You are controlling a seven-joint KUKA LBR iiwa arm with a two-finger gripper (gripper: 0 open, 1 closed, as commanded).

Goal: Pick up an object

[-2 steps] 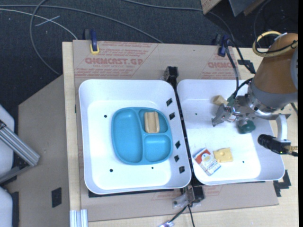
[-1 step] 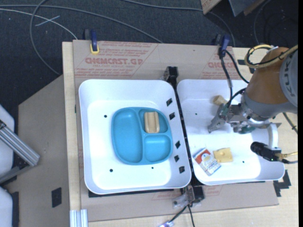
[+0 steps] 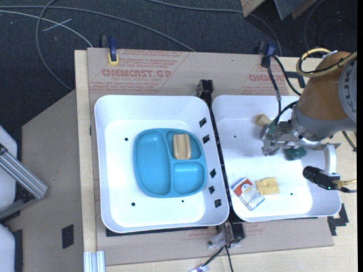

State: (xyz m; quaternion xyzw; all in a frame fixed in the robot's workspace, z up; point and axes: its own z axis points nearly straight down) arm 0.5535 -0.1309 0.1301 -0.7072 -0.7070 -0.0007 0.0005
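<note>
Lowest in the frame, one red-and-white packet (image 3: 248, 192) lay beside one yellow block (image 3: 267, 186) in the right bin (image 3: 238, 115). One tan piece (image 3: 262, 120) lay higher. One blue tray (image 3: 169, 162) held one tan block (image 3: 181, 147). End effector (image 3: 271, 144): grip unclear.

We see the surface (image 3: 85, 152): light wood, topped by a brown board (image 3: 170, 67) with red print, clamped at its far edge by a yellow-blue clamp (image 3: 113, 52) on the left and a blue clamp (image 3: 268, 51) on the right. Directly on the board we have two shallow white bins touching side by side: left bin (image 3: 113, 152) and right bin (image 3: 238, 112). Black clips (image 3: 205, 87) sit along the seam between them.
</note>
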